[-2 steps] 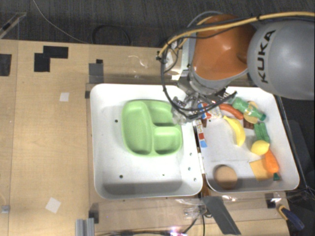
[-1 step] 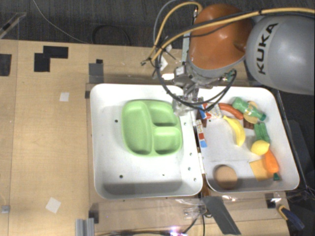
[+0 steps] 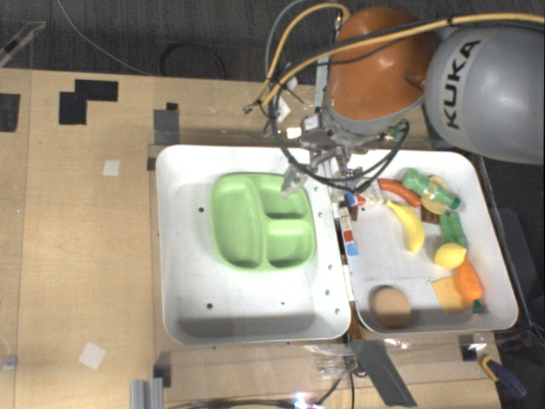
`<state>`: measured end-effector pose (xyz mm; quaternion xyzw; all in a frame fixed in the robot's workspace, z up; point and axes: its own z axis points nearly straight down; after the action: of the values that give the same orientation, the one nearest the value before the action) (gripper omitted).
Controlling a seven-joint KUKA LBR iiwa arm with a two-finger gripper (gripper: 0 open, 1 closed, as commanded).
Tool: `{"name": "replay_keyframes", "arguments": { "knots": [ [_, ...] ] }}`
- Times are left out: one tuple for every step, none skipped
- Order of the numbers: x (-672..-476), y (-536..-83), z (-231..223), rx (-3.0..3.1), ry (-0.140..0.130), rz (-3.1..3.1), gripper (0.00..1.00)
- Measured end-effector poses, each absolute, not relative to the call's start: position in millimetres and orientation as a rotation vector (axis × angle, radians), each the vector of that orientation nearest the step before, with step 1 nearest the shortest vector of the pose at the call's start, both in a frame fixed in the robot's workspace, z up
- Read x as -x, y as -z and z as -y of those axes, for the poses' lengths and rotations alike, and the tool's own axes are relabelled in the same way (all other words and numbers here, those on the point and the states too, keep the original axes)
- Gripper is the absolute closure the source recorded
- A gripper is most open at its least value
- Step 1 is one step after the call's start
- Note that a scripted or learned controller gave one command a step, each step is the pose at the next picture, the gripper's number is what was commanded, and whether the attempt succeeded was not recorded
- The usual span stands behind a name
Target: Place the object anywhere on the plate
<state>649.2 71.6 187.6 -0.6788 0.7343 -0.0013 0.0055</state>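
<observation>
The gripper (image 3: 316,174) hung in the upper middle of the frame, over the top right corner of the green plate (image 3: 254,228) and close to the wall where the two bins met. It was too tangled in wires and dark parts to tell if it was open, shut or holding a toy. No toy could be seen in it.

The plate lay in the left bin (image 3: 194,307), and nothing sat on it. The toys lay in the right bin (image 3: 383,258), on the right side of the frame: a banana (image 3: 410,227), a lemon (image 3: 450,255), a carrot (image 3: 467,281), a brown ball (image 3: 390,303) and some green and red ones near the top. Which one was meant for the plate could not be told.

A few things could go wrong from there. If the gripper had nothing in it, a drop would put nothing on the plate. If it did hold a toy, it was so near the plate's corner that the toy might land on the rim and roll off into the bin. The wall between the bins was just beside it, so a low move might bump it. The loose cables (image 3: 294,32) above might snag too.
</observation>
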Motion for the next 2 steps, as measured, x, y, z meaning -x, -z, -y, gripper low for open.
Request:
{"name": "replay_keyframes", "arguments": {
  "knots": [
    [-657.1,-233,-26,2.187,0.010,-2.239,0.00],
    [-658.6,-245,-30,2.180,0.011,-2.233,1.00]
  ]
}}
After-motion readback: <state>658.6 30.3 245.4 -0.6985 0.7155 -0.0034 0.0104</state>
